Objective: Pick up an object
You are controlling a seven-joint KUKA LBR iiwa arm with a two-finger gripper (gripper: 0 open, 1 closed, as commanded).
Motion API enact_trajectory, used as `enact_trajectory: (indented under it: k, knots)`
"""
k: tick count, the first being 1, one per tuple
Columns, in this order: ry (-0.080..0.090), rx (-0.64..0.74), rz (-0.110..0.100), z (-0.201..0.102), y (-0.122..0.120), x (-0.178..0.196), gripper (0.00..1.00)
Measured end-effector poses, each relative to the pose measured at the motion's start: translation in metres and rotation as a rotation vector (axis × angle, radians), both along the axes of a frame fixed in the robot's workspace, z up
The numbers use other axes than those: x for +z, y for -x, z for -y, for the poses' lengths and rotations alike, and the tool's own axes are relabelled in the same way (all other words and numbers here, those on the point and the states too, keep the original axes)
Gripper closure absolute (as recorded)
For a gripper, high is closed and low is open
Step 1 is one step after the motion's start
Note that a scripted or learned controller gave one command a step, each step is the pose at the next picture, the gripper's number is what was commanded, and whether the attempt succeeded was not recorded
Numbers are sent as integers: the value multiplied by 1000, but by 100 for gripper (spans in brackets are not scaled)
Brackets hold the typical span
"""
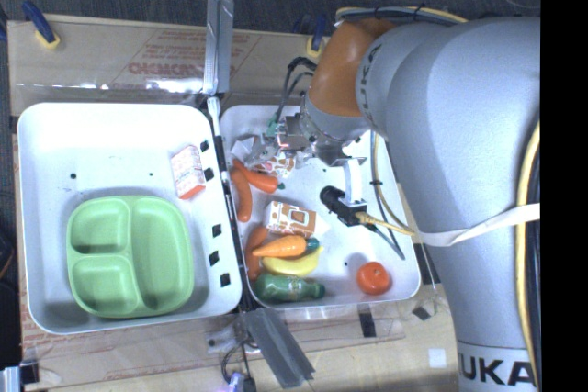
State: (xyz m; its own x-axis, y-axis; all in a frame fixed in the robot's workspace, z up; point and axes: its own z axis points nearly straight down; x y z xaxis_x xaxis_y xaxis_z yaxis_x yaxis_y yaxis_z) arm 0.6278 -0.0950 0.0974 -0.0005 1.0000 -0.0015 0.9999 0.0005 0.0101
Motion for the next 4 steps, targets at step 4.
enact_trajectory:
  k: [4]
  knots:
    - [-1,263,-12,109,66,-6,100]
